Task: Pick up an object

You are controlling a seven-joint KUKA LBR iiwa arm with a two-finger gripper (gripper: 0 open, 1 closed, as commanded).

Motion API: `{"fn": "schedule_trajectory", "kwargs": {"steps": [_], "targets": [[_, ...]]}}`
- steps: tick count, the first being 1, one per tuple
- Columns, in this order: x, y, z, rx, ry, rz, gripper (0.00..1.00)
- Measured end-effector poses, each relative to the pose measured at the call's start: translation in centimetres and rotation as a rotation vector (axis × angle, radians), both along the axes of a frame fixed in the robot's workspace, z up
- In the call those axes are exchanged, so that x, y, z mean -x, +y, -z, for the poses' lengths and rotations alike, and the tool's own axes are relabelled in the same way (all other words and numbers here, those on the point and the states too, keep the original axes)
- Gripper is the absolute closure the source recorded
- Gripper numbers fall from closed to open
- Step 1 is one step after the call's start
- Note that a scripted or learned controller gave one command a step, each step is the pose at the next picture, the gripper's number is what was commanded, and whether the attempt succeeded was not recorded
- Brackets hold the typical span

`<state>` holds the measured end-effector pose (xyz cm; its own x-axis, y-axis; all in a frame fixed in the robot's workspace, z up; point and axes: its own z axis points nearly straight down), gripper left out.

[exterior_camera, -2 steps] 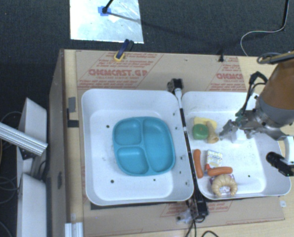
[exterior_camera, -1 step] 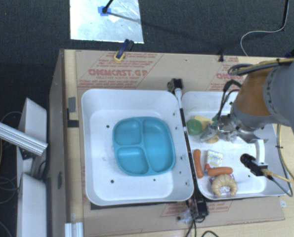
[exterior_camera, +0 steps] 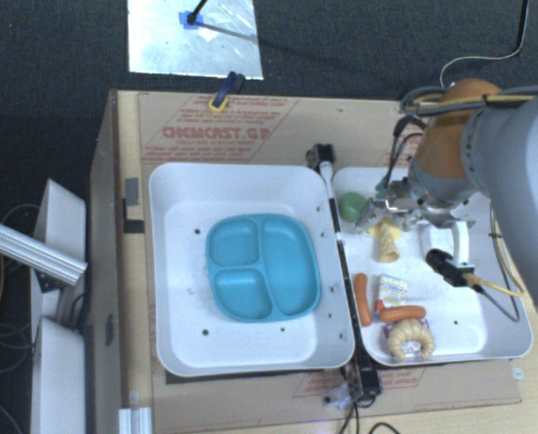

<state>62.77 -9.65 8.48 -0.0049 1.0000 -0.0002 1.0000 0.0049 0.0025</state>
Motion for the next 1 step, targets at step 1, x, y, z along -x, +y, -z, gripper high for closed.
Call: {"fn": "schedule_trajectory", "kwargs": {"steps": [1], "targets": [[3.54,1.39,0.04,0.000,0.001,0.003,0.00]]}}
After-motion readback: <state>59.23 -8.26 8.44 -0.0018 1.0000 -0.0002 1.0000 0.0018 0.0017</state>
